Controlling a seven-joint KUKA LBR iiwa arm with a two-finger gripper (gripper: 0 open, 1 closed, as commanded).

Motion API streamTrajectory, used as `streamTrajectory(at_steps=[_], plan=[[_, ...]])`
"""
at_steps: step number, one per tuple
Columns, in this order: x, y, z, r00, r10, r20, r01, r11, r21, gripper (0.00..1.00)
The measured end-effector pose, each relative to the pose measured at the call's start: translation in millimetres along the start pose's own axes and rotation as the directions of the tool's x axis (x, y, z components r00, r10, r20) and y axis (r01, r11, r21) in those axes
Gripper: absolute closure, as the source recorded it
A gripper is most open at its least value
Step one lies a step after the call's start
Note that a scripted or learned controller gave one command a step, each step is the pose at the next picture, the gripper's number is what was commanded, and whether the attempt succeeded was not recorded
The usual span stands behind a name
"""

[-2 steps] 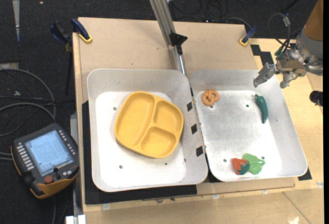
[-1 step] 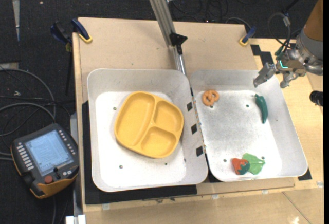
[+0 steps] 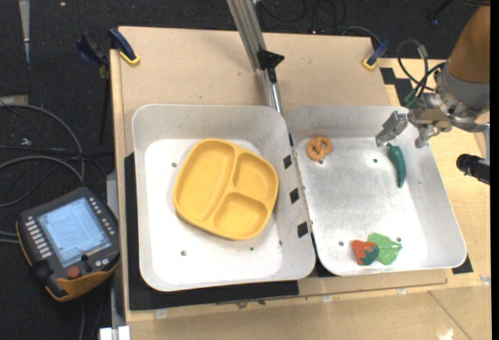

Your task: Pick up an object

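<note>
White bins sat side by side on the counter (image 3: 195, 58). In the camera view, the gripper (image 3: 407, 130) hung at the right bin's (image 3: 351, 206) upper right, fingers spread apart and holding nothing. A green pepper-like object (image 3: 398, 164) lay just below it; a pretzel (image 3: 319, 147) and strawberry (image 3: 363, 252) lay farther off. The yellow tray (image 3: 226, 189) occupied the left bin. No grasp had been made; descent, closing and lifting remained.
</note>
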State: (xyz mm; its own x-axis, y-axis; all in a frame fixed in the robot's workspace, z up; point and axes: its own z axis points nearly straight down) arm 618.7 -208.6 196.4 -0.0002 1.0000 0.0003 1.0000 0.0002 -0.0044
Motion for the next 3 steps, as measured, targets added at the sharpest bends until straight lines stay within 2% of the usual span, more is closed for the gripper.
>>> streamTrajectory(at_steps=[2,3], plan=[[10,-2,101,1.000,-0.001,0.000,0.001,1.000,0.000,0.00],[9,0,87,1.000,-0.001,0.002,0.001,1.000,-0.007,1.00]])
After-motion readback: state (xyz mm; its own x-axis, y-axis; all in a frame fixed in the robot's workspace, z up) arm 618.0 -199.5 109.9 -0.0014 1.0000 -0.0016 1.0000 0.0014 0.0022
